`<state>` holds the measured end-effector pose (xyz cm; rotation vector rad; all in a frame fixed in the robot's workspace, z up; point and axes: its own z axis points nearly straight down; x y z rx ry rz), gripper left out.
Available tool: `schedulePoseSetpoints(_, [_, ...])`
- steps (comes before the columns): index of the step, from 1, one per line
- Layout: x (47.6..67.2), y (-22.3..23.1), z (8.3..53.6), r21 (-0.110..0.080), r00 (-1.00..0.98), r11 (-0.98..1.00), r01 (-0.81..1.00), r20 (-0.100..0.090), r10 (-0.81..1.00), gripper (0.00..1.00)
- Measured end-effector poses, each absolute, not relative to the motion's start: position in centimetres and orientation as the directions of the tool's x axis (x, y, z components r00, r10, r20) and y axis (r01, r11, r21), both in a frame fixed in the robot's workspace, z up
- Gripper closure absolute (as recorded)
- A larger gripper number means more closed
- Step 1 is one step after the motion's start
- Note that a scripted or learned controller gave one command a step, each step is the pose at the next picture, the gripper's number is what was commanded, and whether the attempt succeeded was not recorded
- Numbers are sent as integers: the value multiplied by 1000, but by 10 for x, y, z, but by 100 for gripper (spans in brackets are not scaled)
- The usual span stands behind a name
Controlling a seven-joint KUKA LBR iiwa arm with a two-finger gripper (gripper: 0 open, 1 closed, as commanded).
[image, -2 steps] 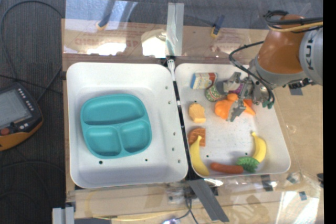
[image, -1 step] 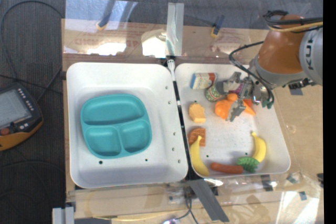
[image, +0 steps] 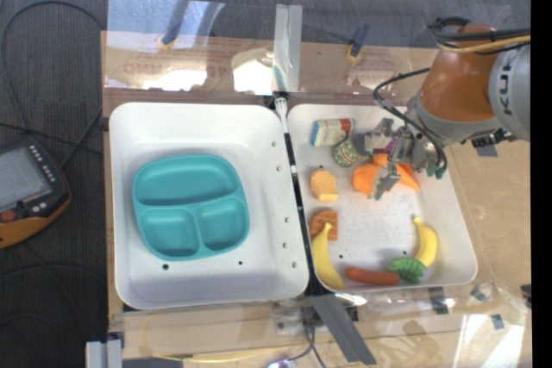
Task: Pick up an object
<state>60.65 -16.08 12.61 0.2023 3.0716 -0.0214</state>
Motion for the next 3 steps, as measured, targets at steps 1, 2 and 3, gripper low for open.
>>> schedulePoseSetpoints(1, [590, -154, 97, -1, -990, 990, 142, 1, 142, 0])
schedulePoseSetpoints(2, [612, -102, 89, -1, -990, 990, 140, -12, 140, 0])
schedulePoseSetpoints(3, [613, -102, 97, -2, -990, 990, 139, -13, 139, 100])
